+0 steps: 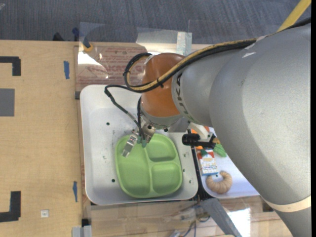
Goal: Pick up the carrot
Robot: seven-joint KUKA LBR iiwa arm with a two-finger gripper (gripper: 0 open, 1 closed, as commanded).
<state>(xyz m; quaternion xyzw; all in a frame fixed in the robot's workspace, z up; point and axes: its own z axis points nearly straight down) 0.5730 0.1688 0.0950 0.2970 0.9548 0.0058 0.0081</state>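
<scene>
Left bin: bare white floor along left wall and top; green divided tray fills lower middle. Gripper low over tray's upper-left rim; whether spread or pressed together, cannot tell. Carrot in right bin, mostly under arm, well apart to gripper's right. Croissant near right bin's front edge.

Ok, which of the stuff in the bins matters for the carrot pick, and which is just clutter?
Job:
- carrot, apparently the orange piece in the right bin, mostly under the arm
- gripper, over the left bin

Lying about:
- green divided tray
- beige ridged piece
- small printed packet
</scene>
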